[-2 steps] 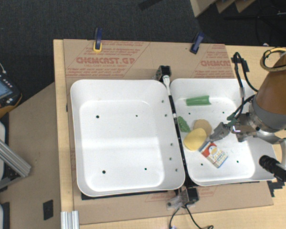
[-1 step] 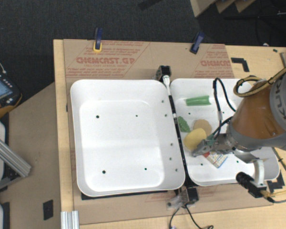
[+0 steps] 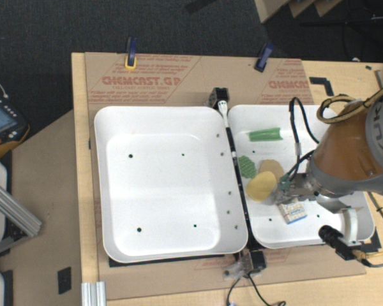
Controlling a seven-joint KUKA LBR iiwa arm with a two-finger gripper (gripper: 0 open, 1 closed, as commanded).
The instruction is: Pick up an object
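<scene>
My gripper [image 3: 286, 186] is low in the right bin [image 3: 306, 234], near its middle. Just left of it lies a round yellow object [image 3: 261, 186], close to or touching it, with a tan lump [image 3: 272, 167] behind. A small white and blue box [image 3: 294, 212] rests right below the gripper. A green ridged piece [image 3: 246, 166] lies by the bin's left wall. Farther back is a green bar [image 3: 265, 134]. The orange wrist covers the bin's right part.
The left bin [image 3: 115, 139] sits beside the right one, sharing a black divider rail [image 3: 235, 164]. Both rest on a cardboard sheet [image 3: 179, 75] with a yellow clamp [image 3: 131, 57] and a blue clamp [image 3: 264, 57] at the back edge.
</scene>
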